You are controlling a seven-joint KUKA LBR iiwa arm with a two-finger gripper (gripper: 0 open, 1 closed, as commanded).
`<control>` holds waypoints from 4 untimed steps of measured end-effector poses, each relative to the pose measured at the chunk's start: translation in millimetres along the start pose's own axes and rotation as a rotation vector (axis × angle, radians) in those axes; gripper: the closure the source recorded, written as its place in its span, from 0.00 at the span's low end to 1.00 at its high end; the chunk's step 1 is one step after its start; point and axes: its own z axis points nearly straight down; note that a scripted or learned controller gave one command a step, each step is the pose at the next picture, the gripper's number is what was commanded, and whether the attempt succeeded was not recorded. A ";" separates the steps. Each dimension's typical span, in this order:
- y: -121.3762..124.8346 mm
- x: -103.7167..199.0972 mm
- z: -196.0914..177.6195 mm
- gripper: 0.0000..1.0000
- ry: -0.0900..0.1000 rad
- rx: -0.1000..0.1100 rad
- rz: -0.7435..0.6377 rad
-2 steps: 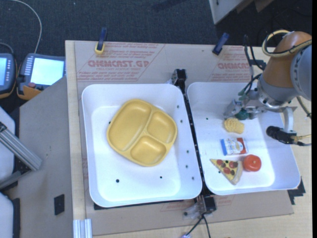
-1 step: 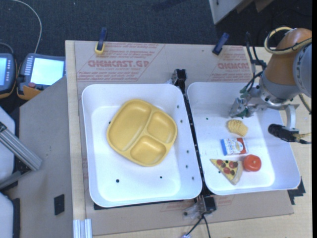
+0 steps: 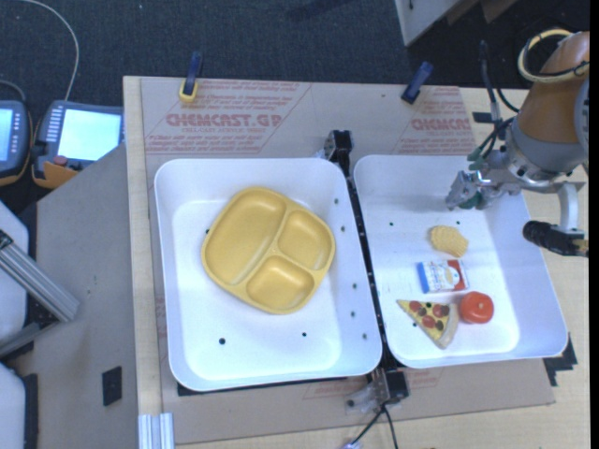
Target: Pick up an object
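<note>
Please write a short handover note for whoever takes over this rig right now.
Gripper: low over the far part of the right bin, nothing visibly held.
Right bin: chip, small carton, pizza slice and tomato, all lying nearer the camera than the gripper.
Left bin: yellow divided plate.
Done: nothing picked up yet.
Left: grasp and lift one object; the chip is closest.
</note>
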 end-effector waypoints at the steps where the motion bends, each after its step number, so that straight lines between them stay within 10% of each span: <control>1: 5.3 -1.4 -64.1 1.00 0.000 -0.003 -0.002; 2: 6.0 -1.4 -69.6 1.00 0.001 0.002 -0.001; 4: -26.5 97.7 -89.5 1.00 0.004 0.007 -0.005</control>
